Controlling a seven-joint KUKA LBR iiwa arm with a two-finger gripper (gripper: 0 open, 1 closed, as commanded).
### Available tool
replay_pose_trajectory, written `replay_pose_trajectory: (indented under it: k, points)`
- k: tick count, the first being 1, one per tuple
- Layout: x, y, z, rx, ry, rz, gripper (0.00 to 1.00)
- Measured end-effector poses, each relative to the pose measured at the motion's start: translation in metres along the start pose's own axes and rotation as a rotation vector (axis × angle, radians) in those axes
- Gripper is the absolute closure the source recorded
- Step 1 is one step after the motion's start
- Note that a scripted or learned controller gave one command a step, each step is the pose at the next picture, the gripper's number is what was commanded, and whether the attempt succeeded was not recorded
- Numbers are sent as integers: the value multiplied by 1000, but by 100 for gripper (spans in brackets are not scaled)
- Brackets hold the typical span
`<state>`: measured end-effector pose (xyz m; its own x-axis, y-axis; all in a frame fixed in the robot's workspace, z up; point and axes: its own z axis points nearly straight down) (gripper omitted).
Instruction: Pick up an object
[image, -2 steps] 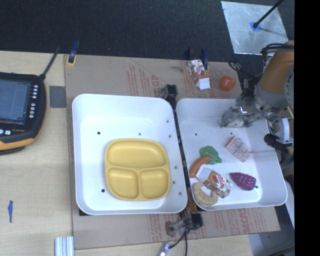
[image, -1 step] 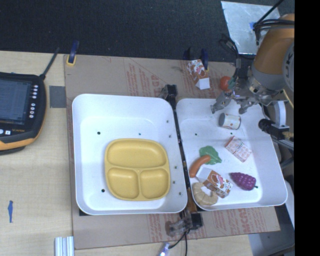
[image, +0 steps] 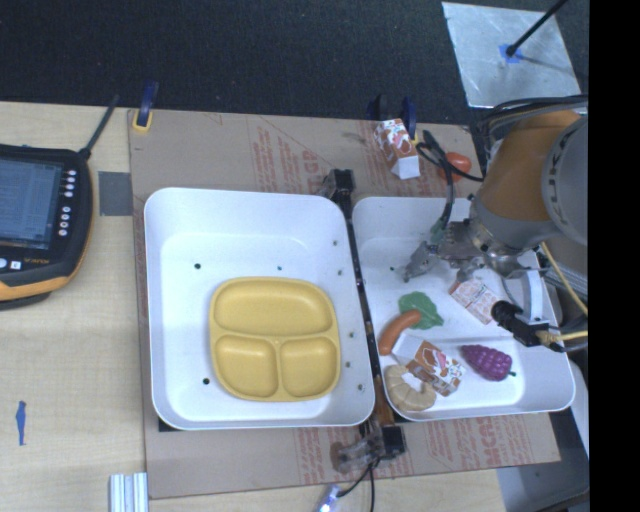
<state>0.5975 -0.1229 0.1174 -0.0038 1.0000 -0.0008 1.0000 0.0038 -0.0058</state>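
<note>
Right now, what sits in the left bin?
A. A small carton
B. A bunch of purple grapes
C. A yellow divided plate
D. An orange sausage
C. The yellow divided plate lies alone in the left bin, while the purple grapes and the orange sausage lie in the right bin.

From my seat, the left bin (image: 170, 240) was mostly taken up by the yellow tray (image: 274, 337), with bare floor only along its rim. In the right bin (image: 385, 225), the far left corner lay open. The near half was crowded: green toy (image: 421, 309), sausage (image: 398, 330), carton (image: 436, 366), grapes (image: 487, 361), packed closely, perhaps touching.
</note>
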Motion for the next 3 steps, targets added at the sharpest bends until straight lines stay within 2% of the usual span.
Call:
replay_pose_trajectory:
  k: [1,2,3]
  points:
    - [28,-37,27,0,0,0,0]
    - [26,-37,16,0,-1,-3,100]
    - [26,-37,16,0,-1,-3,0]
